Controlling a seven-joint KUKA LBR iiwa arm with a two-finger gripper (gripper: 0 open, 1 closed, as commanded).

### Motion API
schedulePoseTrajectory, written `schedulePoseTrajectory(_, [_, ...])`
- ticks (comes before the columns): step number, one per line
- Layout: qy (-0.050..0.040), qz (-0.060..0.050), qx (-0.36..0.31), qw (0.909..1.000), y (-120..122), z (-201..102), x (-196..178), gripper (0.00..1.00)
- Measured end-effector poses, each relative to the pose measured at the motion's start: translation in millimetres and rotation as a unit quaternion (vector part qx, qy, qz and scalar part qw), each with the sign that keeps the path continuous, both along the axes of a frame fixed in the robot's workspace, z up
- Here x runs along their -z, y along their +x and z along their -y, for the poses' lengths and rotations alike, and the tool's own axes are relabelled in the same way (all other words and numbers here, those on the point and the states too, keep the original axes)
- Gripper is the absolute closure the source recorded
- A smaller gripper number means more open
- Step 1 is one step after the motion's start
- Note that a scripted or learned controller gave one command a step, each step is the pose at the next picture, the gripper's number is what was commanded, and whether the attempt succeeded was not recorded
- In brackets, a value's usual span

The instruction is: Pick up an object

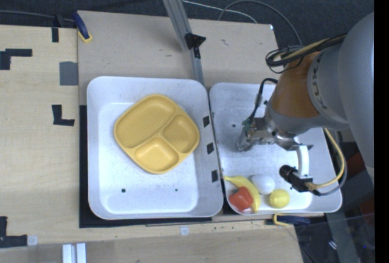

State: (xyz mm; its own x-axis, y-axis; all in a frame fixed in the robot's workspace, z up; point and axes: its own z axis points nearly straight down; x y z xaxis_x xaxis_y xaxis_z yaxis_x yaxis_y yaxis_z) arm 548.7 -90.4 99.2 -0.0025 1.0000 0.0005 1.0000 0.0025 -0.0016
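1. One gripper (246, 137) hangs low over the bare floor of the right bin (234, 101), toward its left half, below the orange-banded wrist of the arm (304, 95) that reaches in from the right. Whether it is parted or closed cannot be told from this slant, and nothing can be seen in its grasp.
2. Nearest candidates lie clustered in the near corner of that right bin, apart from the gripper: a yellow banana (246, 184), a red piece (241, 198) touching it on its near side, a white ball (264, 183) just to the right, and a small yellow lemon-like fruit (279, 198) right again.
3. Further left, the left bin (100, 152) holds a yellow divided plate (157, 133), lying flat and well apart from the gripper.
4. Judged from this, the step in hand is the approach; no pick is made yet.
5. Next, the move calls for shifting toward the near corner, centring over one item, probably the ball or the banana, and descending without nudging its neighbours or the bin wall.
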Motion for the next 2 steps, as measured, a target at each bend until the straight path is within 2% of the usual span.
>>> schedulePoseTrajectory(1, [-0.0005,0.003,0.000,1.0000,6,0,-62,1.00])
schedulePoseTrajectory(2, [-0.0003,0.002,0.000,1.0000,4,-5,-106,1.00])
